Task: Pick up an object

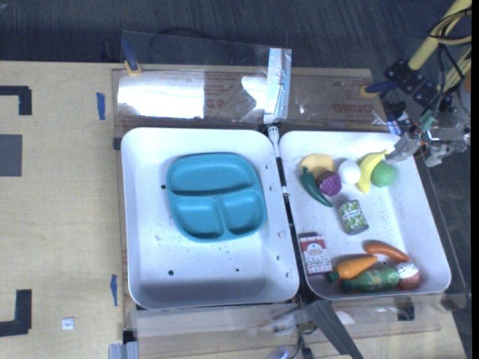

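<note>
At the far right corner of the right bin (438, 223), the gripper (402, 149) hung low beside a green round fruit (384, 175) and a yellow banana (368, 167), probably because that crowded cluster offered the nearest target. Whether its jaws stood wide or narrow could not be told; the tip was small and blurred against cables.

Nothing showed between them, so no object counted as held. The task's candidates all lay in this bin: along the far edge also a white egg (349, 173), a purple piece (329, 183) and a green pepper (315, 187); mid-bin a small green can (352, 217); near the front edge a red-and-white carton (316, 253), a carrot (353, 266), a green bottle (372, 279) and an orange sausage-like piece (387, 251).

The left bin (142, 223) held 1 blue divided tray (215, 195), centred, likely a drop place. The arm itself was cut off at the right.
</note>
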`<control>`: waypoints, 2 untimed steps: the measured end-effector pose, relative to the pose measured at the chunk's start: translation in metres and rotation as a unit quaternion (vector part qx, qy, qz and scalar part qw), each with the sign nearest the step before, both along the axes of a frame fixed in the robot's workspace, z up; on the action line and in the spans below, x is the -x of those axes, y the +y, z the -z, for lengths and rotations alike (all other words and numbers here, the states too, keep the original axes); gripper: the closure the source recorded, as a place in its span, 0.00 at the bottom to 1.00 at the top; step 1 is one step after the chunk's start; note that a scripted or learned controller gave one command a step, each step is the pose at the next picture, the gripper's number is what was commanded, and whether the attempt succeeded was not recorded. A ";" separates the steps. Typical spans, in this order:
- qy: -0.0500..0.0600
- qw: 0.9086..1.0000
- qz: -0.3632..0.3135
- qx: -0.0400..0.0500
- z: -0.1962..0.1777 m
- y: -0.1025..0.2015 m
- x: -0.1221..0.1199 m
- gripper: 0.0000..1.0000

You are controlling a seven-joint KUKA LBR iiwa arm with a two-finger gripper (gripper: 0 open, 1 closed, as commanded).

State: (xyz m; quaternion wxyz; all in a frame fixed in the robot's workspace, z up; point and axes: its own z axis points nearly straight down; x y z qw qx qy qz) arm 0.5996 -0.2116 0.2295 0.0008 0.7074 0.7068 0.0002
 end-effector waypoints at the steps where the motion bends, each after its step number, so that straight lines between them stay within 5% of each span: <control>1: -0.002 0.999 -0.041 -0.001 0.101 0.034 -0.037 0.00; 2: -0.002 0.998 -0.057 0.000 0.143 0.077 -0.012 0.00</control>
